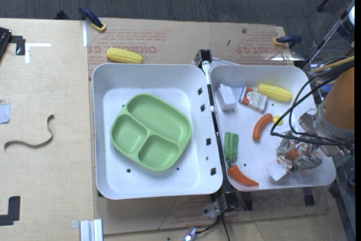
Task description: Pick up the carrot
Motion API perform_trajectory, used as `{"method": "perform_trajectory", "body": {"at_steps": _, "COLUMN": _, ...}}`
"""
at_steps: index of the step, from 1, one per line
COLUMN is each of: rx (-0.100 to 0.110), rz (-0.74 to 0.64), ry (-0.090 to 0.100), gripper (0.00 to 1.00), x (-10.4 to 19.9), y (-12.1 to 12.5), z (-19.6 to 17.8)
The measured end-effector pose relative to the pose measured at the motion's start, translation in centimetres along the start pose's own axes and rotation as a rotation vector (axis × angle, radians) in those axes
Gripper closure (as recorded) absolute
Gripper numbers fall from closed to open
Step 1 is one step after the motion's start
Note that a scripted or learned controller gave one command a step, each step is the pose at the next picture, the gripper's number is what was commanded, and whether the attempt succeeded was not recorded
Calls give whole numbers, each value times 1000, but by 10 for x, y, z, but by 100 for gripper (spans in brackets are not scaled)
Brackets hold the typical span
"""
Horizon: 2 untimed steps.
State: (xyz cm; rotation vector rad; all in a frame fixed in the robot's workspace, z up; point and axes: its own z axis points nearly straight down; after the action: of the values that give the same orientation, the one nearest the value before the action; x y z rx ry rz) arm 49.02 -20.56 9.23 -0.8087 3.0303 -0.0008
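Observation:
The carrot (243, 176) is a tapered orange-red piece lying flat near the front edge of the right bin (316, 179), just below a green vegetable (231, 147). A second orange, sausage-like piece (260, 127) lies in the middle of that bin. My gripper (298, 150) hangs low over the bin's front right corner, right of the carrot and apart from it. It sits on top of a crumpled printed packet (285, 162), which blends with it.
The right bin also holds a corn cob (274, 92), a small carton (253, 99) and a grey-white block (226, 97). A green divided plate (150, 131) lies in the left bin (104, 178). Another corn cob (124, 55) rests behind the bins. Black cables (293, 113) loop over the right bin.

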Motion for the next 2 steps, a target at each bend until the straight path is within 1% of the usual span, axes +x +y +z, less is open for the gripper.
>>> {"method": "perform_trajectory", "body": {"at_steps": 1, "rx": 0, "rz": -1, "ry": 0, "gripper": 0, "x": 0, "y": 0, "z": 0}}
{"method": "perform_trajectory", "body": {"at_steps": 2, "rx": -3, "rz": -11, "ry": 1, "gripper": 0, "x": -26, "y": 39, "z": 0}}
